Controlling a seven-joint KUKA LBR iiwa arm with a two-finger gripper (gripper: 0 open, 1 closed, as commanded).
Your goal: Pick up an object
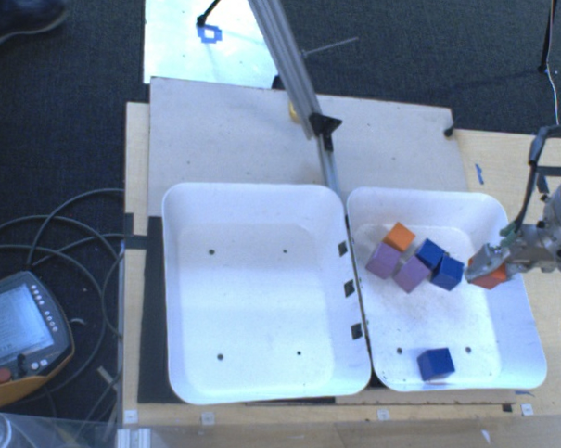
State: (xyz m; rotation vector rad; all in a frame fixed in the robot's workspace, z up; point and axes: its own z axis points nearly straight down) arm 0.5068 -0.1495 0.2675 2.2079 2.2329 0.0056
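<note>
- Three blue cubes lie in the right bin (525,359): one near the front (436,363), two (447,272) (430,254) farther back.
- Two purple cubes (412,273) (384,261) touch beside them.
- One orange cube (400,237) sits behind.
- One gripper (488,270) at the far right, fingers clamped on a red-orange block (491,279).

My jaws sit over the right bin (525,364), closed around an orange block (491,279) beside a blue cube (447,272).
</note>
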